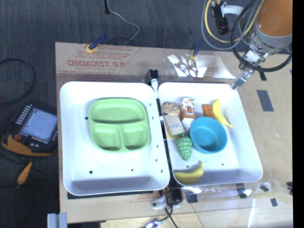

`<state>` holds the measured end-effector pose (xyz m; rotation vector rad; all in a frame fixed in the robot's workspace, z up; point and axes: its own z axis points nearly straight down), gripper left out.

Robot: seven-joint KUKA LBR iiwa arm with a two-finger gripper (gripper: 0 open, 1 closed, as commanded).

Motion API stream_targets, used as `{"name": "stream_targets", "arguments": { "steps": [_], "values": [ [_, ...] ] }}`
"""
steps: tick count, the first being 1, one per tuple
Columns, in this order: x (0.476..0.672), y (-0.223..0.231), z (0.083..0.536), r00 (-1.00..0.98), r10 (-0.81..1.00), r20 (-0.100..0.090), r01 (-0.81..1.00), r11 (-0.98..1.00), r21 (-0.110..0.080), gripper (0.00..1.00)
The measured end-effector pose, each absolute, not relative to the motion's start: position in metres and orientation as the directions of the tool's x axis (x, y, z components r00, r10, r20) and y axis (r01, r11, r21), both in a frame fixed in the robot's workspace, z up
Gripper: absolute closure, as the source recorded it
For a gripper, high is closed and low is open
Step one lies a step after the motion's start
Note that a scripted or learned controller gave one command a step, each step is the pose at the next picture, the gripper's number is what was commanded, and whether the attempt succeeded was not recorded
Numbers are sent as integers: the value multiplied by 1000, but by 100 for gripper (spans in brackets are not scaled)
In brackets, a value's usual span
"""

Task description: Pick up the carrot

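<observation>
An orange piece [207,110], possibly the carrot, lies in the right bin [247,146] between a small carton [187,107] and a yellow banana [221,113]. The blue bowl [208,134] in front hides its lower part. My gripper [240,80] hangs over the far right corner of that bin, up and to the right of the orange piece and apart from it. Nothing shows in the gripper.
The right bin also holds a round cookie [170,109], a checkered packet [173,125], a green knobbly vegetable [185,147] and a second banana [189,172] at the front. A green divided plate [118,123] sits in the left bin [76,165].
</observation>
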<state>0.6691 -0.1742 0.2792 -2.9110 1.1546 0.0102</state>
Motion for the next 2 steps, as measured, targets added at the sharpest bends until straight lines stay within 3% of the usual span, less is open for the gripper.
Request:
{"name": "stream_targets", "arguments": {
  "steps": [1,2],
  "values": [
    [670,-212,418,887,-461,9,-461,-887,-9,100],
    [668,-182,304,893,-449,-16,-449,-893,-7,100]
  ]
}}
